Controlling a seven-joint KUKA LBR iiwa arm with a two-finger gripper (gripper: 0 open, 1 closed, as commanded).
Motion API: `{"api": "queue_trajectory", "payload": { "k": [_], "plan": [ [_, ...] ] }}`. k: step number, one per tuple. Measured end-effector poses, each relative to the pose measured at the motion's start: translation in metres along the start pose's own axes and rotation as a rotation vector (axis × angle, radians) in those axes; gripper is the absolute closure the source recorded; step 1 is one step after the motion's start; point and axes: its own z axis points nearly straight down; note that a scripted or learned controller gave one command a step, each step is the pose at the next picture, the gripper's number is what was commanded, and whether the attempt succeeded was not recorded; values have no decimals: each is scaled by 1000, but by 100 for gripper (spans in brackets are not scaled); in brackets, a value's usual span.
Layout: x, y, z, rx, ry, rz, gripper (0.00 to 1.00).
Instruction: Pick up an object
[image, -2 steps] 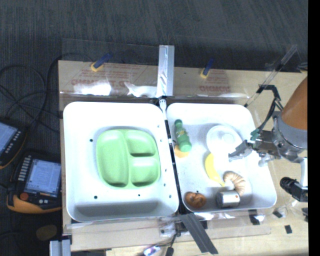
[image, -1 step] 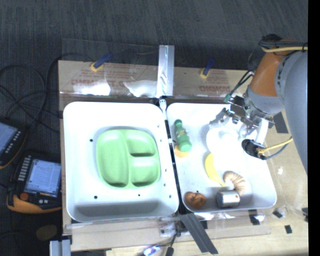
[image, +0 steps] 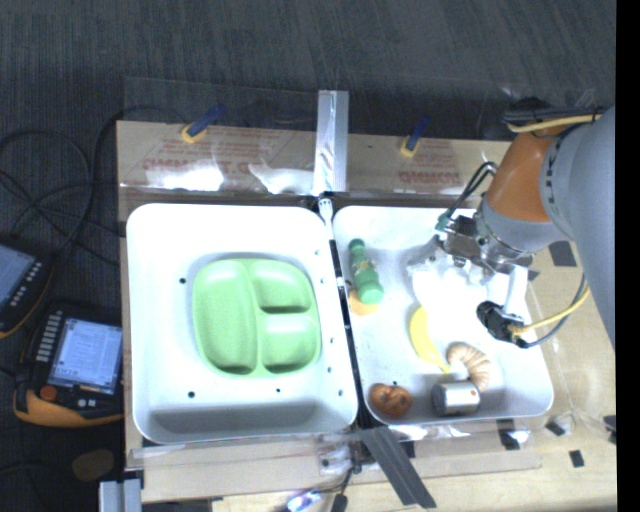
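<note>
The bench (image: 150, 140) sits square under the camera, its cardboard top showing along the far edge behind both bins. On its left half lies the left bin (image: 160, 240), and a big green divided tray (image: 258, 315) fills its middle, leaving a white margin all round. The right bin (image: 395, 235) butts against it at the centre of the bench, and here's where the open room is: bare white floor runs along the far wall, while the near end is crowded.

The arm (image: 570, 190) comes in over the right edge of the bench, orange band showing, and the tool (image: 468, 250) hangs over the far right part of the right bin; whether it is released or clenched, I cannot tell from this angle.

Now the goods. A green bottle (image: 363, 275) lies along the dividing wall. A banana (image: 425, 335) lies mid-bin, just toward the near edge from the tool. Beside it toward the near right corner sits a tan curled piece (image: 474, 360), a silver can (image: 456, 397) lying just beyond, and a brown round fruit (image: 391, 400) near the dividing wall.
</note>
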Motion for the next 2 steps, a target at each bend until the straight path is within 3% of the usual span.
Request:
{"api": "queue_trajectory", "payload": {
  "k": [1, 2],
  "plan": [
    [7, -34, 27, 34, 3, -46, 0],
    [-4, -50, 50, 20, 7, -170, 0]
  ]
}}
